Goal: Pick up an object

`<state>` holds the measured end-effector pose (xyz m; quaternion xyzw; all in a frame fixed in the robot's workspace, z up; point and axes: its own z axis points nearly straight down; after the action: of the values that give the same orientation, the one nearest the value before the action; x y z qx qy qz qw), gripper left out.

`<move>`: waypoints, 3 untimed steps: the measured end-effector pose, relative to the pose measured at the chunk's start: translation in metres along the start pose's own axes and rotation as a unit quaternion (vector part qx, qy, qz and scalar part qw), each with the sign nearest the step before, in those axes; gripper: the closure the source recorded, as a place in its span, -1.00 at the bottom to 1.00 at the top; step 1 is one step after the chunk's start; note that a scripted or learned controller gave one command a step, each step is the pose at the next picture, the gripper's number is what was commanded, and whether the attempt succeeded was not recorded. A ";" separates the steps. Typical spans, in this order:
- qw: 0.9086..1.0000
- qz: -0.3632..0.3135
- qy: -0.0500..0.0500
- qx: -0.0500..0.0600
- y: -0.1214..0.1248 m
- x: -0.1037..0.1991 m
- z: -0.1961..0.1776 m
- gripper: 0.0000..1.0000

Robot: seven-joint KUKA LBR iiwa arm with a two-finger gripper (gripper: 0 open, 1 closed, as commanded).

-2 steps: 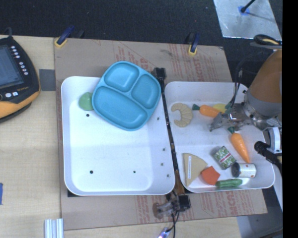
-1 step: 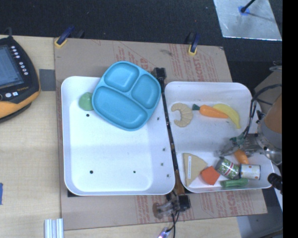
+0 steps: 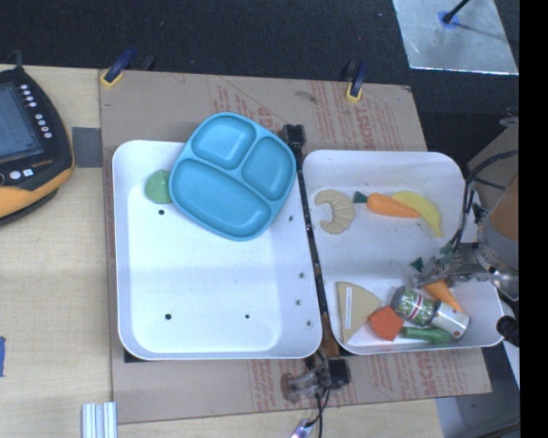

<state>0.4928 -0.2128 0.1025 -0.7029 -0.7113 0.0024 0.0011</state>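
Observation:
The right bin [image 3: 384, 167] holds several toy foods. A tan croissant [image 3: 334, 210], an orange carrot [image 3: 390, 207] and a yellow banana [image 3: 422, 210] lie near its far side. At its near side lie a tan wedge [image 3: 353, 305], a red piece [image 3: 384, 323], a green-labelled can [image 3: 424, 309], a small orange carrot [image 3: 441, 294] and a green pod [image 3: 426, 336]. My gripper [image 3: 446, 263] comes in low from the right, just above the can and the small carrot. Nothing shows clearly held in it.
A blue divided plate [image 3: 234, 173] lies tilted over the far rim of the left bin [image 3: 210, 290], with a green round piece [image 3: 158, 186] half under its left edge. A teach pendant [image 3: 18, 144] rests at the bench's far left. Cables hang by the arm [image 3: 498, 217].

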 end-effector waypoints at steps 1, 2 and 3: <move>1.000 0.003 0.001 -0.002 0.016 0.058 -0.094 1.00; 1.000 0.002 0.001 0.000 -0.015 0.177 -0.093 1.00; 1.000 0.002 0.001 0.000 -0.015 0.209 -0.089 1.00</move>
<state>0.4762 -0.0035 0.1915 -0.7041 -0.7101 0.0019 0.0022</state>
